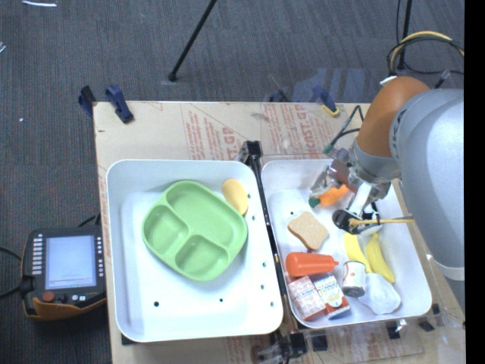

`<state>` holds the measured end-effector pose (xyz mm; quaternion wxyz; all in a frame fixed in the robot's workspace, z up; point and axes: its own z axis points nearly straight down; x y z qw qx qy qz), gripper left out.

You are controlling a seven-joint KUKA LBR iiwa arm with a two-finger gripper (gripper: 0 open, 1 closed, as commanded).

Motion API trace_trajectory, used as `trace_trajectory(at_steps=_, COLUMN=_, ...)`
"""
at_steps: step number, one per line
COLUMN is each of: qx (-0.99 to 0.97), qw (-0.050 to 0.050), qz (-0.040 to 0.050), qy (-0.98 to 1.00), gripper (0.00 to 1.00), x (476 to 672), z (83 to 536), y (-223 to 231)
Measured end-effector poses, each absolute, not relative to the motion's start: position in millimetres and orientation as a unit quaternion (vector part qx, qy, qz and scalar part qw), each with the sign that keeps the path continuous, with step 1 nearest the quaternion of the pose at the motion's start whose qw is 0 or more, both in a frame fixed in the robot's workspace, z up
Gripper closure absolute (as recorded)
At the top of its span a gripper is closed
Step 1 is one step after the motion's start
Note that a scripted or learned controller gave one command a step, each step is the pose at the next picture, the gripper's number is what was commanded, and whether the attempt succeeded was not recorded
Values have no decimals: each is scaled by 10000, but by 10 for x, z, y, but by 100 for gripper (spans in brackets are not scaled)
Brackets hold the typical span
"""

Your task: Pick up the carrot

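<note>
The carrot is small and orange with a green end pointing left. It is at the back of the right bin, just above the slice of bread. My gripper reaches in from the right and comes down onto it. Its metal fingers are closed around the carrot's orange body. The green tip sticks out to the left of the fingers.
The right bin also holds a bread slice, a red-orange vegetable, a banana, a small can, snack boxes and a white cloth. The left bin holds a green divided plate and a yellow piece.
</note>
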<state>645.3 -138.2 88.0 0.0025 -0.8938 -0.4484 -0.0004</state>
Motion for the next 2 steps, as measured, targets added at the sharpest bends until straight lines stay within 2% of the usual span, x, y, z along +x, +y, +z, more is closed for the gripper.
trace_trajectory(at_steps=1, qx=-8931, qw=44, qz=30, qy=-4499, gripper=100, x=6439, z=961, y=-1380)
trace_trajectory(at_steps=2, qx=-9193, qw=19, qz=1, qy=-3935, gripper=100, x=5894, z=1595, y=-951)
